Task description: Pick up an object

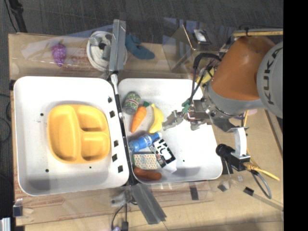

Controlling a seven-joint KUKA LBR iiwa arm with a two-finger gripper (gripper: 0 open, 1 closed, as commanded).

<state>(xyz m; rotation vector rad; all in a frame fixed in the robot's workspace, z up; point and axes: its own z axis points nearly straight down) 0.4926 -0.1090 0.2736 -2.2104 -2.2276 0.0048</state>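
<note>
Sausage [147, 174]: lowest in the frame, along the bottom wall of the right bin [202, 170], touching a patterned packet [145, 160].
Black-and-white box [164, 153]: just right of the packet, tilted, with a blue bottle [143, 142] lying above it.
Left bin [29, 177]: left half of the frame, bearing a yellow divided tray [79, 132].
Carrot [138, 118] and banana [156, 119]: side by side at mid-frame, upper left of the right bin; a green can [132, 101] sits just above them.
Gripper [172, 120]: just right of the banana, low over the bin floor; it looks narrowly parted with nothing between the fingers, though glare blurs the tips.
Arm: grey and orange, at the frame's right.
Risk: closing here may catch only the banana's curved edge, so it slips free, or nudge it into the carrot, since the pile is tightly packed.
</note>
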